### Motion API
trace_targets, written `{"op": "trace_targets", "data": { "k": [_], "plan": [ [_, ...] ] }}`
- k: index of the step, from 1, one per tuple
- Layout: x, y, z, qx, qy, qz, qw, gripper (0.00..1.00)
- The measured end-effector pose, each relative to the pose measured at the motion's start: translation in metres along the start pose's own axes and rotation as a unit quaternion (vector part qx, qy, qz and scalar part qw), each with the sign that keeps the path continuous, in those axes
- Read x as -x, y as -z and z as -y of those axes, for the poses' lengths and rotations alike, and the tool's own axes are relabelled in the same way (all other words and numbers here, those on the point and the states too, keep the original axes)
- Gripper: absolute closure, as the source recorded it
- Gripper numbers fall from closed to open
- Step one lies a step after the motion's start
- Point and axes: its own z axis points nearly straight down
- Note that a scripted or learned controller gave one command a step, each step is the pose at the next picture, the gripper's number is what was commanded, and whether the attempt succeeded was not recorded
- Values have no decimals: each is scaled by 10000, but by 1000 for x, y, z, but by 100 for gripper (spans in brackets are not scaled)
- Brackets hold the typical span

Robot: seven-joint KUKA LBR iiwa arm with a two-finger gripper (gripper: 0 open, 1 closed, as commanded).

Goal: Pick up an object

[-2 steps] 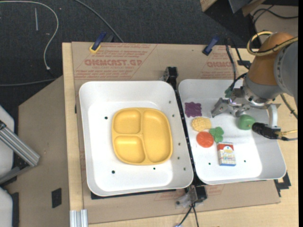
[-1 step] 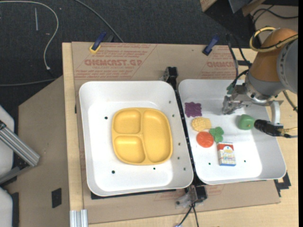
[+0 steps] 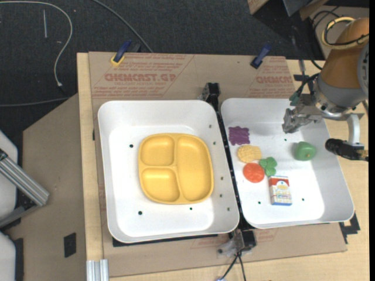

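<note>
On the surface (image 3: pixel 88 157), my pincer (image 3: pixel 291 123) hangs over the right bin (image 3: pixel 334 204); I can't tell its state. I'd centre squarely over the apple (image 3: pixel 304 151) before descending.

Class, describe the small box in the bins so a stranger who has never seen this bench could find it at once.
Look in the right-hand bin, the one the gripper reaches into. Near its front edge, below the red tomato and the green broccoli, lies a small box. It is the one flat, rectangular thing there, white with an orange top and a blue base.
</note>
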Motion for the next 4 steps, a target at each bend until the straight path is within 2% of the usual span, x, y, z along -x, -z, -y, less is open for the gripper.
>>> {"op": "trace_targets", "data": {
  "k": [2,3,4],
  "plan": [
    [9,106,-1,13,2,6,10000,100],
    [-40,109,19,-38,12,-14,10000,100],
    [-86,97,26,-42,16,-17,10000,100]
  ]
}}
